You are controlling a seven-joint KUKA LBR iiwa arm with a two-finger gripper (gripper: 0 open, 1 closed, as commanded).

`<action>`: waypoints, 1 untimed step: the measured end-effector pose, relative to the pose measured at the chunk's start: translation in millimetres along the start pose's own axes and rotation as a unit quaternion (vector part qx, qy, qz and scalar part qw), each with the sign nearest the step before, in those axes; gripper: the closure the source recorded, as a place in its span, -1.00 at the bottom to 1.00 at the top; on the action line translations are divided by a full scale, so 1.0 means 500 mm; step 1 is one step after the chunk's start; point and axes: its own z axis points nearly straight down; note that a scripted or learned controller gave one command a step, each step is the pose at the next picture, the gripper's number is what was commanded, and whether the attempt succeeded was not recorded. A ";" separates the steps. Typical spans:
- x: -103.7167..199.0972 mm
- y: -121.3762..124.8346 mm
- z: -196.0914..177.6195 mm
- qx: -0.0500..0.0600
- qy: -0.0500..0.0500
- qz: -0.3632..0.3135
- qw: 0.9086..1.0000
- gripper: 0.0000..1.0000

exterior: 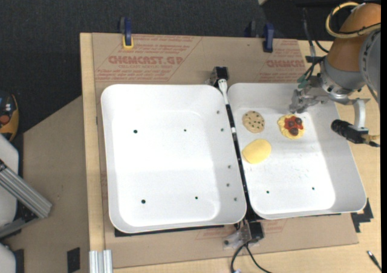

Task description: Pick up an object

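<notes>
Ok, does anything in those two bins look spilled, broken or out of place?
Nothing stands out. The cookie, the yellow piece and the red-topped tart lie apart and whole in the right bin, with the gripper just above the tart.

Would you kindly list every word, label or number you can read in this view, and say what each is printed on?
"CHEMCAST G.P": large red print on the brown board behind the left bin.
Smaller red lines above and below it: too blurred to read.
Red print on the board behind the right bin, at: too blurred to read.
</notes>
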 end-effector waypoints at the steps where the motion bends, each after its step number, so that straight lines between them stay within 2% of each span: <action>1: 0.000 -0.001 0.002 0.001 0.000 0.000 1.000 -1.00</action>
